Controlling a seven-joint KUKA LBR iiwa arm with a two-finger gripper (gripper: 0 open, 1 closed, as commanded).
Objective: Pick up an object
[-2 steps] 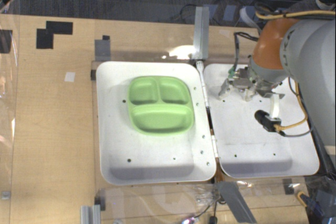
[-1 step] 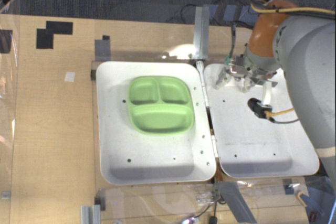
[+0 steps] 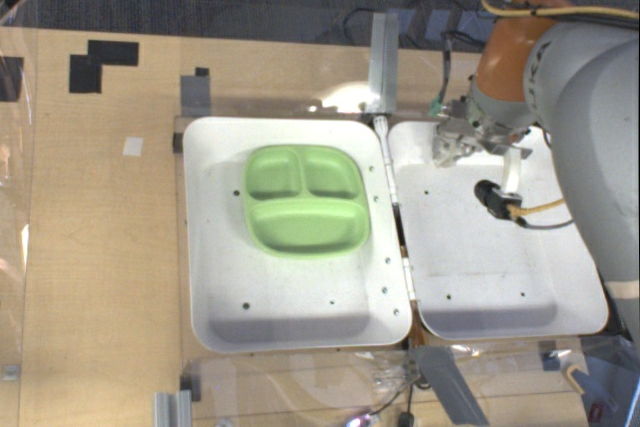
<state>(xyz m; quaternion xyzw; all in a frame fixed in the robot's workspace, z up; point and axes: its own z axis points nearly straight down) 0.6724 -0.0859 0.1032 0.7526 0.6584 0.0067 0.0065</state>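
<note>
Hanging over the far end of the right shallow white plastic bin (image 3: 500, 300), the metal two-finger gripper (image 3: 452, 147) points down at the bin floor; whether its fingers are spread or closed cannot be told. Behind it rises the grey arm with its orange band (image 3: 510, 45). The light green three-compartment plastic tray (image 3: 304, 199) lies flat in the left white bin (image 3: 215, 285), well apart from the gripper.

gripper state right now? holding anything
gripper: over the right bin, cannot be told whether open or closed; nothing seen held.
</note>
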